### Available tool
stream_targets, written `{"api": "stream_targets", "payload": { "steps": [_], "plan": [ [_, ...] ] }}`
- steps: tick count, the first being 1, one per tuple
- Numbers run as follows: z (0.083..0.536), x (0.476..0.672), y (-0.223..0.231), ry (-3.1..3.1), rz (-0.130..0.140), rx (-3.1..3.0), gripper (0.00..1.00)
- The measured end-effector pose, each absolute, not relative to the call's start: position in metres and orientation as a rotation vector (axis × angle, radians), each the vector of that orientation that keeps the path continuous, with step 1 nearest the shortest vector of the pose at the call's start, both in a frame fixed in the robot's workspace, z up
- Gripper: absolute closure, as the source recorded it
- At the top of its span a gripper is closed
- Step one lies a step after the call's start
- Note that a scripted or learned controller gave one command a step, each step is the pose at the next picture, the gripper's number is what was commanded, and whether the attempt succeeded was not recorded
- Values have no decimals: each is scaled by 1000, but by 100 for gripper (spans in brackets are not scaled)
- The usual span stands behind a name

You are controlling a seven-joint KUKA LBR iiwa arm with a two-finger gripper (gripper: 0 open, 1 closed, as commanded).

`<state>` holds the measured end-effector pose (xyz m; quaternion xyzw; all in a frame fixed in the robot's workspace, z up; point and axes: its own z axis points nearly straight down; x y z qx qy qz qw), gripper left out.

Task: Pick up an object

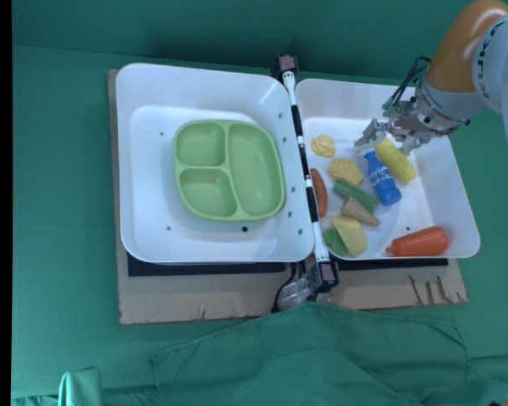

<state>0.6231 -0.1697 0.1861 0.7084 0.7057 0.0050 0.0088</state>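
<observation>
The right bin (pixel 457 210) holds several toy foods. A blue bottle (pixel 383 180) lies next to a yellow corn cob (pixel 396 161) near the bin's middle. My gripper (pixel 390 134) hovers just above their far ends, open, with nothing between its fingers. Further left lie a small yellow blob (pixel 323 145), a yellow corn piece (pixel 345 171), a red sausage (pixel 319 193), a green pod (pixel 356 195) and a tan cone (pixel 361 213). A yellow-green slice (pixel 349 235) and an orange-red carrot (pixel 418 242) rest near the front wall.
The left bin (pixel 152 100) holds a light green divided plate (pixel 229 169). A black hinge strip (pixel 300 150) runs between the bins. Green cloth (pixel 322 353) lies bunched in front of the bench. The arm comes in from the upper right.
</observation>
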Motion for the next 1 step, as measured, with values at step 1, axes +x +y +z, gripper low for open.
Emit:
{"api": "stream_targets", "payload": {
  "steps": [1],
  "plan": [
    [201,625,-172,2196,19,2209,100]
  ]
}}
